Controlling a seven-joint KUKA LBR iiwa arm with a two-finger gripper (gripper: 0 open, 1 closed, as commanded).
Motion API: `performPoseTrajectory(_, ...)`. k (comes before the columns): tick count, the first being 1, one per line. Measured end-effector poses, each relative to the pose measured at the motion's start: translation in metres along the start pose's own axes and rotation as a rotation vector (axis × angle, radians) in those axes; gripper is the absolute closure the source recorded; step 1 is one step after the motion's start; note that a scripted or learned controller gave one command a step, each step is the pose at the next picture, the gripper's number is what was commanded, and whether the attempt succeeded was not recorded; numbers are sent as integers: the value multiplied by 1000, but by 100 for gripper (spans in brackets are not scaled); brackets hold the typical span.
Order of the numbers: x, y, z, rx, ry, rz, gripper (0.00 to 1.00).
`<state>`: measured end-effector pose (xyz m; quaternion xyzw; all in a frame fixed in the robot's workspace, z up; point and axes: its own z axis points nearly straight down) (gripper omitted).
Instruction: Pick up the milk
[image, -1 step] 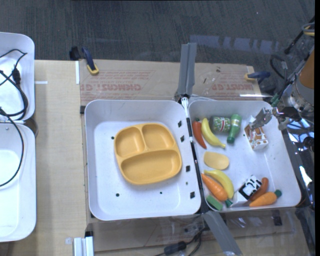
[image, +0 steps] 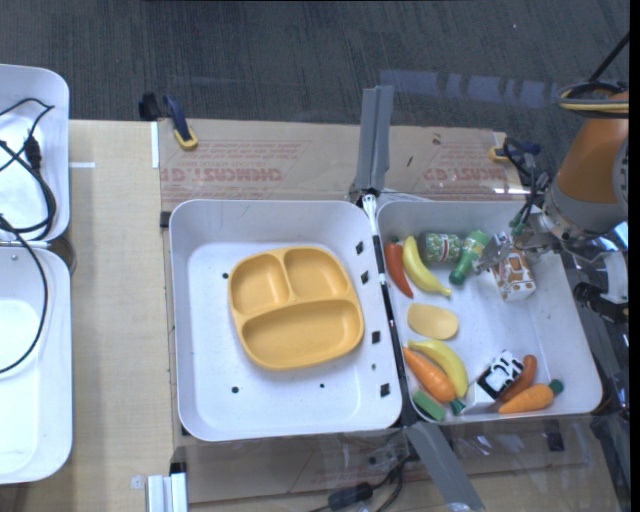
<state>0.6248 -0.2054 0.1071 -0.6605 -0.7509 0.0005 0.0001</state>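
Dark carpet runs along the far side of the scene, and in front of it you have a pale wooden bench with a sheet of printed cardboard under two shallow white bins. Your left bin holds a yellow divided plate, lying flat near its middle. Your right bin carries the clutter: a red pepper and a banana lie side by side by the left wall, a green bottle and a smaller green bottle sit just beyond them toward the far wall, and a pale yellow slice rests in the middle. Nearer you, a carrot and a second banana lie touching, and a black-and-white carton sits beside another carrot in the near right corner. The milk, a small white carton with orange-brown print, stands in the far right part of this bin, apart from the bottles. Look at the arm coming in from the right: its gripper is down over the far right of the bin, just above and touching or nearly touching the milk's top. You cannot tell from this angle how wide the gripper is or whether it has hold of the carton.
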Motion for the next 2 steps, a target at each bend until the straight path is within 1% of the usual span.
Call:
performPoseTrajectory(1,0,0,-9,-1,-2,-1,100)
performPoseTrajectory(2,67,40,-73,-1,-1,130,100)
